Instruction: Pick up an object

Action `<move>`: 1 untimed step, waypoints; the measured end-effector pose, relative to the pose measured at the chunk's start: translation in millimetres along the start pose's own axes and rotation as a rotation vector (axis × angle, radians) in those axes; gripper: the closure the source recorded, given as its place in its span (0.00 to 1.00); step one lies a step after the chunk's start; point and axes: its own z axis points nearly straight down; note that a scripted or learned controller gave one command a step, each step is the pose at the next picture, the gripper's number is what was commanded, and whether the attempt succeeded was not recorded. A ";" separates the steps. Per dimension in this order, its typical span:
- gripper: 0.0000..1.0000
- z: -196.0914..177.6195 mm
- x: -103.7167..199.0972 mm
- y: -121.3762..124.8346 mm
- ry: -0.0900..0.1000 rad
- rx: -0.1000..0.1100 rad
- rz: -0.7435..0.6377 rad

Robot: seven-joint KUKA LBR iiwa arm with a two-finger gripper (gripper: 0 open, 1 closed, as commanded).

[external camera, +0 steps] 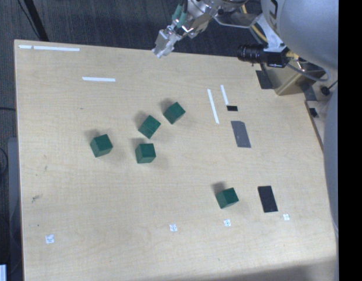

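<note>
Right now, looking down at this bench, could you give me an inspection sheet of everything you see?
Surface: pale wooden tabletop, bearing white tape strips and dark patches.
Job's things: five green blocks; three clustered mid-table, one to their left, one apart at lower right.
Clutter: small white markers near the front edge.
Pincer: above the table's far edge, carrying nothing; fingers too blurred to judge.
Cables: yellow and dark wiring by the arm's base.
Surroundings: dark carpet.
</note>
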 end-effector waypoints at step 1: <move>1.00 1.8 33.1 35.7 -0.001 0.002 0.386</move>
